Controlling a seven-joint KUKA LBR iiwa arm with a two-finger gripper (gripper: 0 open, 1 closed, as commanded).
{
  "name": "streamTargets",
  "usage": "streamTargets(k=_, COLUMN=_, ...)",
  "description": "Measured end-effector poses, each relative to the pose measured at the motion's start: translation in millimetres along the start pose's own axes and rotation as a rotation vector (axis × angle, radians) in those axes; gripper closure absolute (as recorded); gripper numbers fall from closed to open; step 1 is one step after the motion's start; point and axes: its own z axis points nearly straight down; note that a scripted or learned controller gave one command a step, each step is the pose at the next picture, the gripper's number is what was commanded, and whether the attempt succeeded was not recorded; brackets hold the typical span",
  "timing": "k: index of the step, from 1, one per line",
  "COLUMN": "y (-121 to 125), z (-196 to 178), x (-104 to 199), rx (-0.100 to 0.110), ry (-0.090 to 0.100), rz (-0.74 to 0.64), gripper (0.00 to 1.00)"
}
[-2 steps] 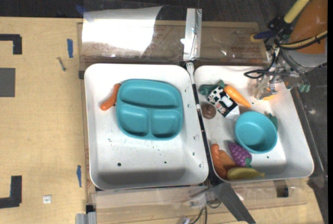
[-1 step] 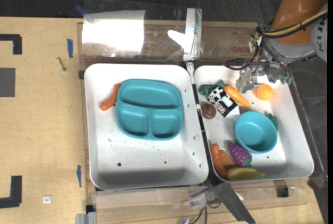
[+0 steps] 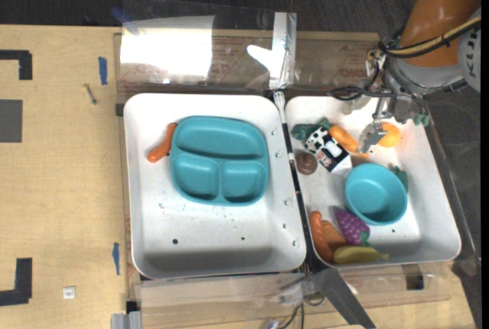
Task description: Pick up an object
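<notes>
I am hovering my gripper [image 3: 372,138] over the right bin [image 3: 439,232], nr the orange piece [image 3: 388,135]; fingers look spread w/ nothing grasped, so pick not done yet.

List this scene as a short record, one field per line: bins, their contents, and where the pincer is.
left bin: teal divided plate; orange sausage-shaped toy against its left edge
right bin: teal bowl, purple grapes, yellow banana, black-and-white box, brown disc
pincer: over the right bin's back part, beside orange toy pieces
grasp: cannot tell
</notes>
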Motion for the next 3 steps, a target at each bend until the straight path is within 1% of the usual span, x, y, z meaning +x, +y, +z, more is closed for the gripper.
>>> streamTargets(k=1, y=35, z=22, x=12, rx=0.006, ry=-0.027, rz=-0.048, gripper=0.0)
streamTargets(k=2, y=34, z=36, x=55, rx=0.005, ry=-0.012, rz=-0.072, gripper=0.0)
streamTargets(k=3, y=50, z=50, x=73, rx=0.003, ry=-0.004, rz=-0.133, gripper=0.0)
